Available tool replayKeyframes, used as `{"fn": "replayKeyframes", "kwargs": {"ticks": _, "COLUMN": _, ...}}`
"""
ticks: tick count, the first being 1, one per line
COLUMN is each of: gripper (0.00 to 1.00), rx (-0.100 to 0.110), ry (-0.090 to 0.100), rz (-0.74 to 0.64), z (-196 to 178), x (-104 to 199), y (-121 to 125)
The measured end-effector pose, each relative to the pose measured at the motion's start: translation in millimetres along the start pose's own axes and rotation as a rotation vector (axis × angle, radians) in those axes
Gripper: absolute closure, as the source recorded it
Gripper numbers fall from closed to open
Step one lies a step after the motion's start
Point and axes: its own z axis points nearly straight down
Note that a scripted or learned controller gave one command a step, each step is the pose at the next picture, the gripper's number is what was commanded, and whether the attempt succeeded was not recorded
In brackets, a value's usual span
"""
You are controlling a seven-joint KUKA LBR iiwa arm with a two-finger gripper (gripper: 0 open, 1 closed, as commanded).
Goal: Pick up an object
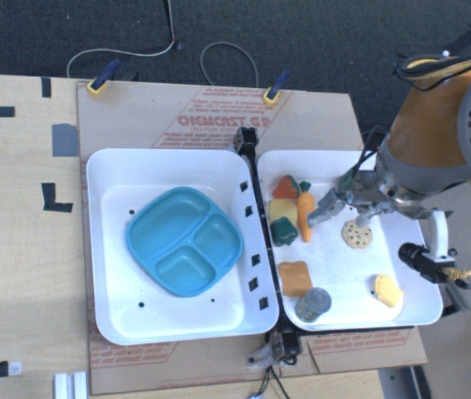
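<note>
So the bench (19, 223) is light wood with a cardboard sheet (218, 115) on top, clamped at the back, dark carpet (218, 15) behind with a cable (169, 23) trailing across it. Two white bins side by side: left bin (102, 223) has a blue divided tray (185, 239), right bin (401, 314) has all the small stuff. The gripper (325, 209) is low in the right bin, right beside the carrot (305, 213), fingertip about touching it; open or closed, I can't tell. Cookie (356, 235) sits just to its right. Further off: green block (285, 232), brown block (295, 276), grey can (313, 303), yellow piece (388, 290).
</note>
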Motion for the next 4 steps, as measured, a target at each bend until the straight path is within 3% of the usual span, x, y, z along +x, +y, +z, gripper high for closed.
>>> {"fn": "replayKeyframes", "kwargs": {"ticks": 1, "gripper": 0.00, "rx": -0.004, "ry": -0.001, "rz": -0.005, "z": 53, "x": 23, "y": 103}}
{"fn": "replayKeyframes", "kwargs": {"ticks": 2, "gripper": 0.00, "rx": -0.004, "ry": -0.004, "rz": 0.000, "z": 154, "x": -1, "y": 107}}
{"fn": "replayKeyframes", "kwargs": {"ticks": 3, "gripper": 0.00, "rx": -0.003, "ry": 0.000, "rz": -0.002, "z": 149, "x": -5, "y": 133}}
{"fn": "replayKeyframes", "kwargs": {"ticks": 4, "gripper": 0.00, "rx": 0.003, "ry": -0.002, "rz": -0.001, "z": 149, "x": -3, "y": 143}}
